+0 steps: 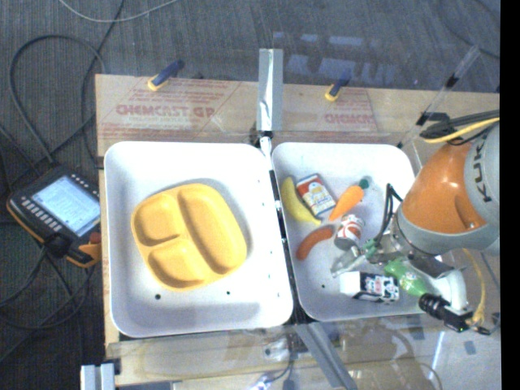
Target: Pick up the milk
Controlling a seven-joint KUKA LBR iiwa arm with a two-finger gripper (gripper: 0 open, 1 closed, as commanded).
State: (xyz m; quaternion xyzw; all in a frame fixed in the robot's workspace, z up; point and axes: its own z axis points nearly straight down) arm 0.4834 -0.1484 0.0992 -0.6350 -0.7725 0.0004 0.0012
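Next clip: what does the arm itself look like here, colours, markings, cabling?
The arm is rounded and bulky, with a broad orange band and a grey shell carrying dark KUKA lettering. A yellow and a black cable run along its upper side. The gripper is a small metallic two-finger unit.

The small white milk carton with dark print on its side (370,286) lies tipped over on its side, lengthwise left to right, on the floor of the right-hand shallow white bin (317,299), close to that bin's near wall and towards its right corner
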